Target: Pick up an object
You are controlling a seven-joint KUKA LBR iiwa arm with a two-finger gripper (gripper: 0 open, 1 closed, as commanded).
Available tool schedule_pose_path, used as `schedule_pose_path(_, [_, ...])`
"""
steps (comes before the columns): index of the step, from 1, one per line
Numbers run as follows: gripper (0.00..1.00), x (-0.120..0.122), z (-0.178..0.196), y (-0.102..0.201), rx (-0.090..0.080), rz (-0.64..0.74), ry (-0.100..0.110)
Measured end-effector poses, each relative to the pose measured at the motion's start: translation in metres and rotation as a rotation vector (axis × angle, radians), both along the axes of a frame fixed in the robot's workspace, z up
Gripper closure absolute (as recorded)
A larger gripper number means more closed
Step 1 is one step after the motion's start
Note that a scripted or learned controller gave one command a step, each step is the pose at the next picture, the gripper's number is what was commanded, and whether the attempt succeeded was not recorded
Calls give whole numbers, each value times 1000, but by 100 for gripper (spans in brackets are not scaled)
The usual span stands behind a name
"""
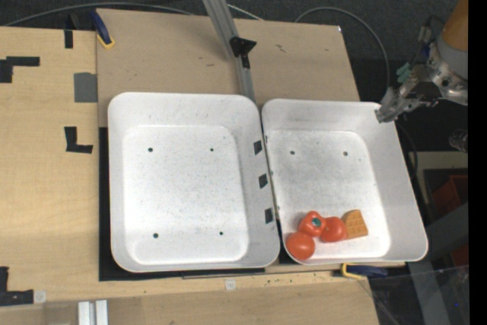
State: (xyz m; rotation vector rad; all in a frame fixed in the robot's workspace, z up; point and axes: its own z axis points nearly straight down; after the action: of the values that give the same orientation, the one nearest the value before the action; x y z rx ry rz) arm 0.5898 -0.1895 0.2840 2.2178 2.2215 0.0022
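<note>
Left white bin (122, 164): far left of gripper, shallow, smooth plastic, speckled floor with few dark dots. Grey metal pole (217, 7) slants up behind bins, black clip on it. Right white bin (396, 171): below and left of gripper, same speckled plastic. Red round toys (313, 231), shiny and lumpy, sit in its near corner, well below gripper. Small orange waffle-like block (354, 224) touches them on right. Gripper (389, 109) hovers at bin's far right corner rim, nothing between tips. Open or shut: cannot tell.
</note>
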Motion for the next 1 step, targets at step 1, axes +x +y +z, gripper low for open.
schedule_pose_path(1, [100,-12,-19,54,2,4,6])
